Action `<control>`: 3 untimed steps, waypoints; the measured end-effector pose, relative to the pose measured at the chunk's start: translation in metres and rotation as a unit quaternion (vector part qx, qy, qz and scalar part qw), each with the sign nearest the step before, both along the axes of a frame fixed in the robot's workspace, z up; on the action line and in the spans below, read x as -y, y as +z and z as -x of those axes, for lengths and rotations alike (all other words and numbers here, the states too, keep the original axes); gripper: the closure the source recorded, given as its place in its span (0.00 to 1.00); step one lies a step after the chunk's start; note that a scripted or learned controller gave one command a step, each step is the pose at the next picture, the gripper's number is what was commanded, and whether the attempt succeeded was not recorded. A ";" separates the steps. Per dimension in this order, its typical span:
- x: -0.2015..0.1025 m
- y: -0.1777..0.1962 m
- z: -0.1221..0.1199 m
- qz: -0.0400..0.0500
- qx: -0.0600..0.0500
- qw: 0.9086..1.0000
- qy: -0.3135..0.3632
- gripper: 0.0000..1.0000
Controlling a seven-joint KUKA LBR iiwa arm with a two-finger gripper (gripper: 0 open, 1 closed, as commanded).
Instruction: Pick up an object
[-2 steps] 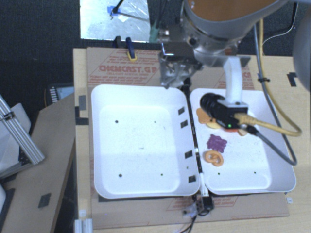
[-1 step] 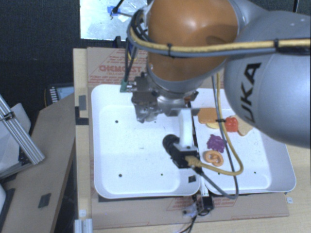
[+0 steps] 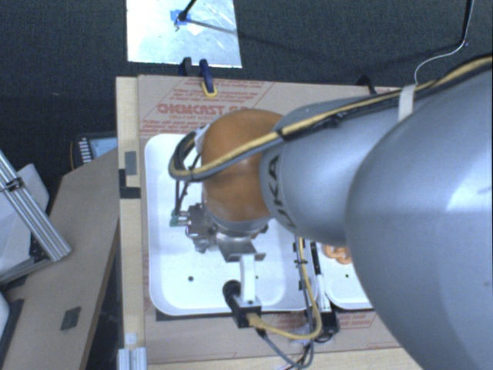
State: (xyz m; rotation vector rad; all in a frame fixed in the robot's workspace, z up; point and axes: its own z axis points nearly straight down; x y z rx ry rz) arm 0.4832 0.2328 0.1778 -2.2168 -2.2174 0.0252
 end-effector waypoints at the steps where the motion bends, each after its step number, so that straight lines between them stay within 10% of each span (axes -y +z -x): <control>1: 0.000 0.162 -0.006 -0.008 0.016 1.000 0.002 1.00; 2: 0.016 0.011 0.000 0.000 0.001 1.000 0.000 1.00; 3: -0.003 0.186 -0.005 -0.009 0.017 1.000 0.003 1.00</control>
